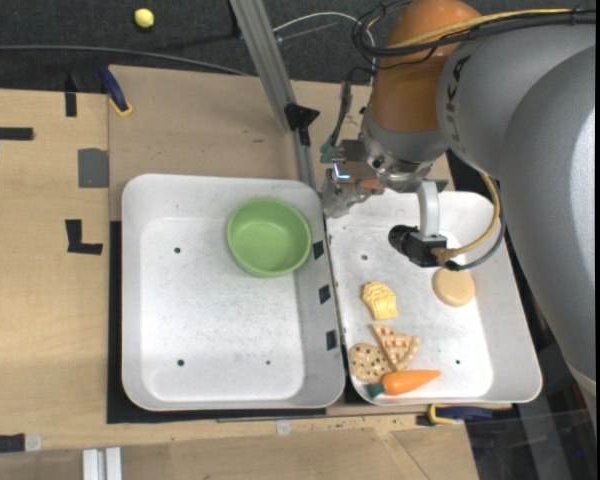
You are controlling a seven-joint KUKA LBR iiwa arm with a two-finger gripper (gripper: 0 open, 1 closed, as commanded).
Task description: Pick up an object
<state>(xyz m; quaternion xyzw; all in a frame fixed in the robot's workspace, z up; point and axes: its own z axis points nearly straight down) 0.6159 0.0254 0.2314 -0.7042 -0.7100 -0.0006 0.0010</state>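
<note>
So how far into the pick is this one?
Nothing looks picked yet. The gripper sits at the right bin's upper-left corner, away from the toy food: carrot, cracker, round bun. The green bowl lies in the left bin. Reaching, grasping and lifting remain.

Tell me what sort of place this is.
Probably a robotics lab's grasping test bench: two white bins side by side, toy food such as a carrot, and the KUKA arm reaching in.
</note>
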